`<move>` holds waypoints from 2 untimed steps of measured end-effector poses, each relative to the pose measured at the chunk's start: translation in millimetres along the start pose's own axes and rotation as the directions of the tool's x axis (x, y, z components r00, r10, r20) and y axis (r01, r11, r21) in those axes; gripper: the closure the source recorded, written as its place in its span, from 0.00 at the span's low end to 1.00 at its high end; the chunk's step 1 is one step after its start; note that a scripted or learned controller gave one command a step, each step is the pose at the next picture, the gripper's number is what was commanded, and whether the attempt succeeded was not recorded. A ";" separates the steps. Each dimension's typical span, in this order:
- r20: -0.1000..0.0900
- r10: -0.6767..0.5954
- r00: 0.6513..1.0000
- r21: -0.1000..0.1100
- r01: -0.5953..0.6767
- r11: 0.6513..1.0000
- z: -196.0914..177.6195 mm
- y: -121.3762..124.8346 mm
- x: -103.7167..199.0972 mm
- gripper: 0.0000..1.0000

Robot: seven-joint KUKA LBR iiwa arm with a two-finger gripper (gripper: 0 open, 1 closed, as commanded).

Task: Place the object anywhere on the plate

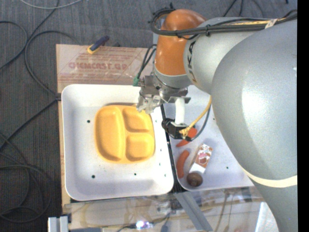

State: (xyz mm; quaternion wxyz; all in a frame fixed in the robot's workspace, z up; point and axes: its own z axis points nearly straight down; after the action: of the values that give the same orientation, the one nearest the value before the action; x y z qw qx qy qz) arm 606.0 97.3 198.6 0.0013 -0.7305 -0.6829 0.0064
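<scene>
camera view | pincer [148,102] seen over far right corner of plate [124,133] in left bin [77,178]; whether apart or together cannot be told, nothing seen clamped | object unnamed: sausage [181,162], carton [202,159] and brown ball [194,179] lie in right bin [227,178] | sausage judged light, smooth, best taken across its middle

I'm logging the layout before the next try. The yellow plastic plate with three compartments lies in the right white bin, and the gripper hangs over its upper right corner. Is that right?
Not quite. The camera view shows the yellow plastic plate with three compartments lying in the left white bin, not the right one. The rest holds: the gripper hangs over the plate's upper right corner.
</scene>
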 end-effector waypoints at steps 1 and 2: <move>0.001 0.000 1.000 0.000 0.000 1.000 0.1 0.0 -0.1 0.00; 0.001 -0.002 1.000 0.004 0.002 1.000 -7.8 -0.6 0.1 1.00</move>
State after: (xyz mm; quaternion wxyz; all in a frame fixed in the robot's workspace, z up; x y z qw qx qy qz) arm 605.5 97.5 206.4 0.0023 -0.7299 -0.6835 0.0083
